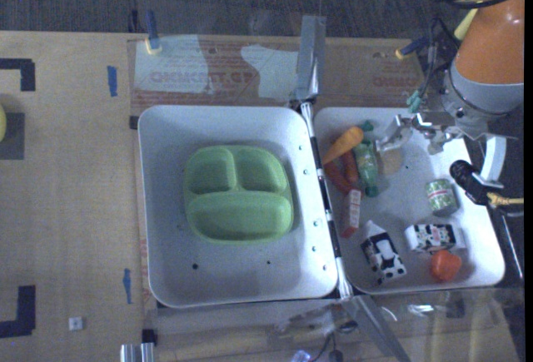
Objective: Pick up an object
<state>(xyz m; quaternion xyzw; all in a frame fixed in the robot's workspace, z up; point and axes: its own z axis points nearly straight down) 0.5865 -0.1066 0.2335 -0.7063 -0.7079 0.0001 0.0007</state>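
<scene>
- Currently, camera view: arm [491, 44] enters from the right, w/ the gripper [414, 129] over the upper part of the right bin [491, 265]. Metal wrist hardware blurs into the bin floor; open/closed state cannot be told from this angle.
- Pick candidates, all in the right bin: carrot [344, 144], green packet [365, 166], red item [337, 177] by the divider; small green can [441, 195] toward the right wall; two cow-print cartons [383, 256] [432, 236] and an orange-red ball [445, 265] toward the near edge.
- Nothing visible between the tips; no object looks lifted.
- Left bin [158, 210] bears a green divided tray [239, 192], well apart from the gripper.
- Risk 1: carrot, packet and red item touch or overlap. A descent here may catch two items, or wedge one tip on a neighbour → no closure.
- Risk 2: cluster sits just beside the divider wall; a tip may strike the rim.
- Risk 3: can and ball are round; an off-centre pinch likely squirts them out.
- Risk 4: cartons lie tilted, so the faces may not meet the tips squarely → slip on lift.
</scene>
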